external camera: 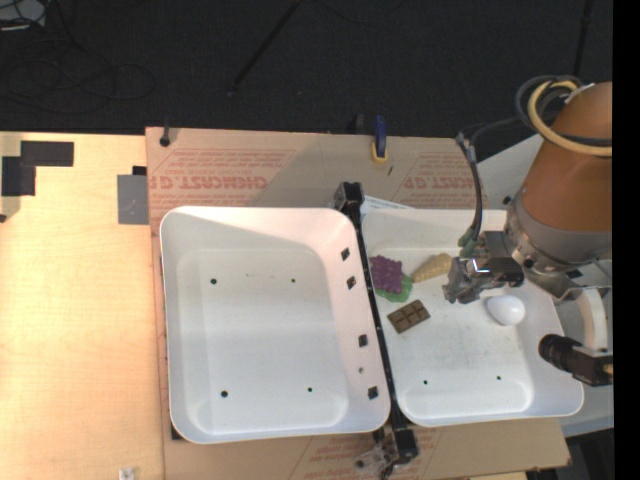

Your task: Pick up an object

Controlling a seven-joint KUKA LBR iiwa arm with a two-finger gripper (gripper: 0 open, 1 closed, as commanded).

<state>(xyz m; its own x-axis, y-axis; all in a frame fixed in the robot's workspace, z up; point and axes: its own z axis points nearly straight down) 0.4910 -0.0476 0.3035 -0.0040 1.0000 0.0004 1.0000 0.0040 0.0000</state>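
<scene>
I see the metal two-finger gripper [466, 286] low in the right white bin [470, 388], its grasp I cannot tell, small white egg-shaped object [506, 310] at its 4 o'clock, flat brown ridged block [408, 317] at its 8 o'clock.

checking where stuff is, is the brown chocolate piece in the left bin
No, the chocolate piece lies in the right bin, just below the purple grapes.

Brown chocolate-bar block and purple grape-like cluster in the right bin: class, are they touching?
Apart. The camera view shows bare white bin floor between the brown chocolate-bar block and the purple grape-like cluster.
</scene>
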